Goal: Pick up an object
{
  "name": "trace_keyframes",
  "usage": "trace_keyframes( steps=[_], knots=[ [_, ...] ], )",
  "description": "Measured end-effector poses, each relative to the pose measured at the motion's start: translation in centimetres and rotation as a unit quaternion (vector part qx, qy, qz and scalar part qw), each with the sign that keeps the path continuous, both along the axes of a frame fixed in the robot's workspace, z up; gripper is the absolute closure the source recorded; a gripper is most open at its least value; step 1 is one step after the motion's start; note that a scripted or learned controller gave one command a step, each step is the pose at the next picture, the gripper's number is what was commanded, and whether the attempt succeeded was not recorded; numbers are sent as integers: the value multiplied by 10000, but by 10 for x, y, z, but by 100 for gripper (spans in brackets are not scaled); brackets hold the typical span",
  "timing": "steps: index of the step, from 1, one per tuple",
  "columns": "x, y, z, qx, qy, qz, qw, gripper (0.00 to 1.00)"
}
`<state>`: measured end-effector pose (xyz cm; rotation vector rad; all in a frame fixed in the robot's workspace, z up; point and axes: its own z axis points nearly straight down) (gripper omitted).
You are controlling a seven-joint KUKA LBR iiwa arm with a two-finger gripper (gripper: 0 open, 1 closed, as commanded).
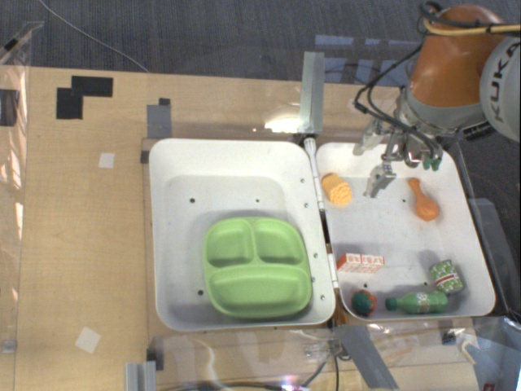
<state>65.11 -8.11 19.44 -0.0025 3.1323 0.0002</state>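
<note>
Camera view. Nearest the camera, along the front wall of the right bin (480,300), lies a row of small items: a red-and-green ball (363,302), a green bottle (418,302) on its side, and a green patterned can (445,276) just beside the bottle's cap end. A red-and-white packet (361,261) rests flat a little further back, near the divider between the bins. The items appear loosely scattered rather than arranged, which would suit random picking.

The left bin (171,218) carries a green compartment tray (257,267), set toward its front half with its three compartments bare.

At the back of the right bin, a yellow corn-like piece (336,190) sits near the divider, and an orange drumstick-shaped toy (423,201) lies well apart from it toward the right wall.

The claw (383,176) hangs from the arm (456,55) over the bare bin floor between those two items, touching neither. Nothing is visible between its fingers; whether they stand apart or together cannot be told from this angle.

Judgement: no object is secured yet. The corn-like piece and the drumstick-shaped toy are the closest candidates.
</note>
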Motion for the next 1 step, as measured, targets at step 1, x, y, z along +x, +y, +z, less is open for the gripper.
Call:
trace_keyframes(
  steps=[1],
  knots=[
    [2, -7, -94, 15, -21, -1507, 9886, 0]
  ],
)
